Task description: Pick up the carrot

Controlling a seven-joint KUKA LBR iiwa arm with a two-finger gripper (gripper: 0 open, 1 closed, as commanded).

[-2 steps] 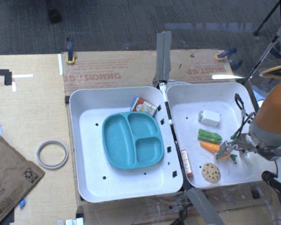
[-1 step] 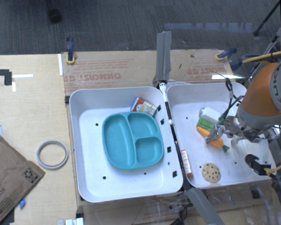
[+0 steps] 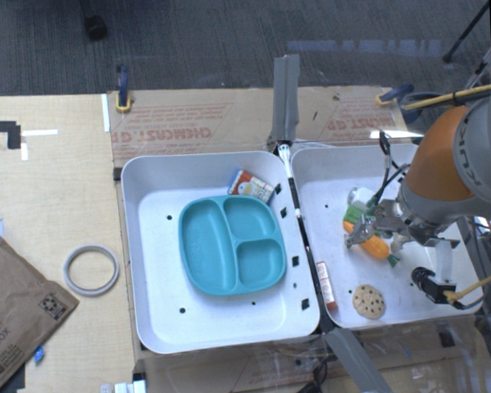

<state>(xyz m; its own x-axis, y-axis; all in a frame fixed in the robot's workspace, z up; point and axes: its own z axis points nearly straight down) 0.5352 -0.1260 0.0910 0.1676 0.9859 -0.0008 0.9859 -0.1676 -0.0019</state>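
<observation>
Blue plate [image 3: 232,244] left bin; cookie [image 3: 368,301] right.

Robot arm reaching in from the right, wrist bent low.

The grey arm [image 3: 481,150] enters at the right edge, with its orange band [image 3: 439,161] bulging just above the wrist. From there the wrist angles down and to the left, ending in a small grey gripper [image 3: 364,231]. The gripper sits low and points left. Thin black cables loop from the wrist area up toward the arm. How the gripper's tips stand is too small and cluttered to make out.
</observation>
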